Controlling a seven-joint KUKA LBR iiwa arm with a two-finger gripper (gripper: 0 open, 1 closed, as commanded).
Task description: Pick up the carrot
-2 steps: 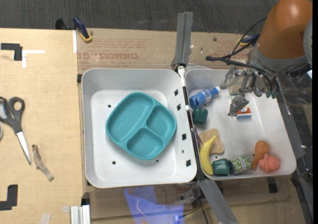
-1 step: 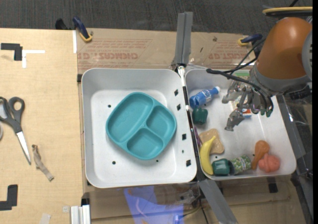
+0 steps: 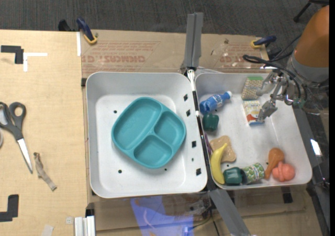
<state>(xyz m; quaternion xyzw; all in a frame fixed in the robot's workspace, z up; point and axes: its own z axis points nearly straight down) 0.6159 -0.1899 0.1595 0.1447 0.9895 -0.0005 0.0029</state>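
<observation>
Orange and tapered, the carrot [image 3: 274,159] is lying in the near right corner of the right bin [image 3: 291,125], touching a pink toy [image 3: 284,172] and just beside a green can [image 3: 253,172]. The end effector [image 3: 266,109] is hovering over the far part of that bin, above a small packet [image 3: 253,112], well apart from the carrot; its fingers are standing apart with nothing between them. The reach seems not yet done: the next move is calling for travel toward the near side, then a descent. The bin's right wall and near rim are crowding the carrot, so room is lying mostly on its far side, where bare white floor is showing. The teal plate [image 3: 149,132] is sitting in the left bin [image 3: 99,141].
</observation>
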